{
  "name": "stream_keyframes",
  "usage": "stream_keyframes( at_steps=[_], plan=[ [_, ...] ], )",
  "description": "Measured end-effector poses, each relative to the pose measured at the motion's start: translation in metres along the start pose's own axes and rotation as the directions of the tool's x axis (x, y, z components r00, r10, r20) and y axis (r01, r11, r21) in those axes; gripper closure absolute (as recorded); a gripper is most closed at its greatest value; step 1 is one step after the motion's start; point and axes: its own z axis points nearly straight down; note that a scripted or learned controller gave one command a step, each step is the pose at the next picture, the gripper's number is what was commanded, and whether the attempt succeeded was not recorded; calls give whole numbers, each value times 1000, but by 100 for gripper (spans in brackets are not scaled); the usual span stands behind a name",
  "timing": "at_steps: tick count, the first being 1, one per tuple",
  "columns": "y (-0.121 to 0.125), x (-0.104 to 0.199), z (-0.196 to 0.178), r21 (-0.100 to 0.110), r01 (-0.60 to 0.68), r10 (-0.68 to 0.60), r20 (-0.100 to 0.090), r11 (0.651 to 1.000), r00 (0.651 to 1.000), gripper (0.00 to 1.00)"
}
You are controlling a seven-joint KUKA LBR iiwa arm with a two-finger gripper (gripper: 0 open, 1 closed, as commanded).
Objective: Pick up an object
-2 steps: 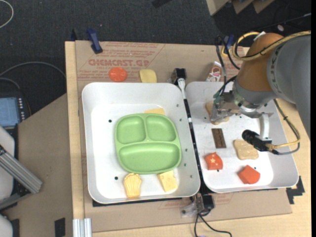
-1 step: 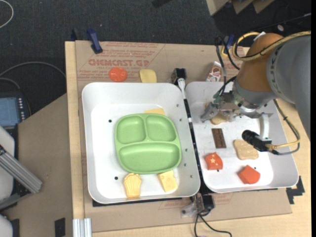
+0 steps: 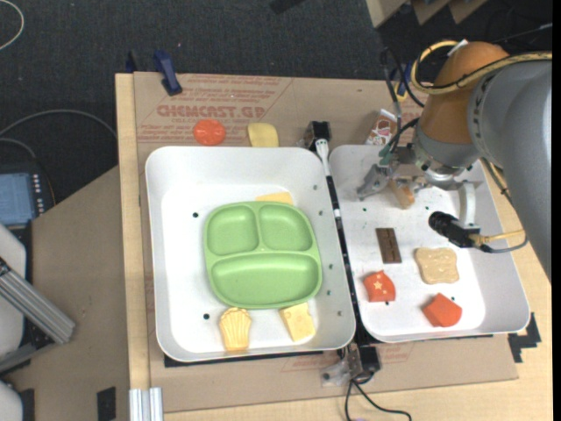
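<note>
Gripper (image 3: 392, 179) sits low over the far end of the right bin (image 3: 500, 318); whether it is open or closed cannot be told, and nothing is visibly held.

Candidate objects, all nearer the camera than the gripper, in the right bin: a flat dark brown bar (image 3: 388, 245) just below it; a tan toast-shaped piece (image 3: 436, 266) further toward the near right; a red-orange block with a pale star mark (image 3: 379, 287); an orange wedge (image 3: 442, 310) near the bin's front edge.

Left bin (image 3: 166, 235), well to the gripper's left: a green divided plate (image 3: 261, 255), a ridged yellow shell shape (image 3: 235, 329) and a pale yellow wedge (image 3: 299, 322) at its near rim.
</note>
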Motion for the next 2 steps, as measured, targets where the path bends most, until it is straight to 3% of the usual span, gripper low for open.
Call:
stream_keyframes(
  at_steps=[1,2],
  plan=[
    [-2,1,2,6,-1,1,-3,1000,1000,0],
    [-2,1,-9,2,-1,1,-2,1000,1000,100]
  ],
)
